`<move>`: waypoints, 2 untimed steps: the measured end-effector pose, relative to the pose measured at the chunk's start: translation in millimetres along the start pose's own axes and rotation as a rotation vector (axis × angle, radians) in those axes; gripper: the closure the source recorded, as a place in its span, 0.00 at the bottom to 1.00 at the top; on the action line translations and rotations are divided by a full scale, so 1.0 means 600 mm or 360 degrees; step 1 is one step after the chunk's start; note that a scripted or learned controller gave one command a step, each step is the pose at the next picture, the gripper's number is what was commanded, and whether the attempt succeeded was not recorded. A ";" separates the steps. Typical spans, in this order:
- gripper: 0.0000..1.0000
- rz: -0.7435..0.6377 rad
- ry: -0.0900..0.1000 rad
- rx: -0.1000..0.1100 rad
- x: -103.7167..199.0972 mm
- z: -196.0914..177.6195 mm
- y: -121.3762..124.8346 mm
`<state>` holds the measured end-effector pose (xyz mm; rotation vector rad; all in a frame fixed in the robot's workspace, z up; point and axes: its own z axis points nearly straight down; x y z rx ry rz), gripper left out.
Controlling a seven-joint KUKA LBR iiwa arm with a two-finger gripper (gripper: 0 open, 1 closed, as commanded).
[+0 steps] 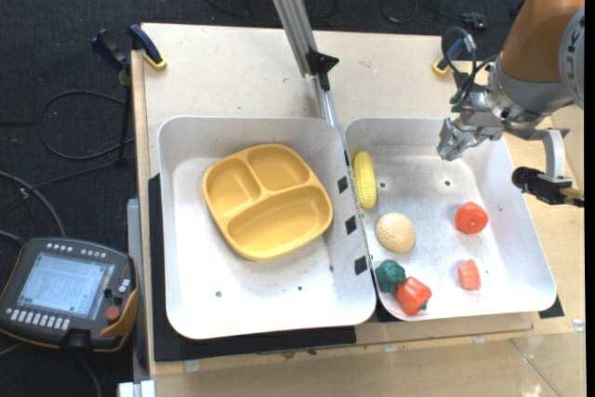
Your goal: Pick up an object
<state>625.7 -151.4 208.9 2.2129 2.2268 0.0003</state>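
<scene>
My gripper (453, 145) hangs over the back of the right bin (521, 256), with nothing visible between its fingers. In that bin lie a yellow corn cob (364, 178) by the left wall, a beige bread roll (395, 232), a red tomato (471, 218), a small orange-red piece (469, 274), a green broccoli piece (389, 273) and a red pepper (414, 295) at the front. The tomato sits below the gripper and a little to its right, apart from it.
The left bin (186, 293) holds a yellow divided plate (268, 200). A slanted metal pole (290, 5) runs down to the divider between the bins. Clamps sit at the bench's back corners. A teach pendant (65, 293) lies on the floor at left.
</scene>
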 end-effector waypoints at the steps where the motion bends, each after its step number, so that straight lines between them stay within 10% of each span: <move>1: 0.00 0.0000 0.0000 0.0000 0.000 0.000 0.000; 2: 0.00 -0.0003 0.0006 0.0000 0.105 -0.053 -0.031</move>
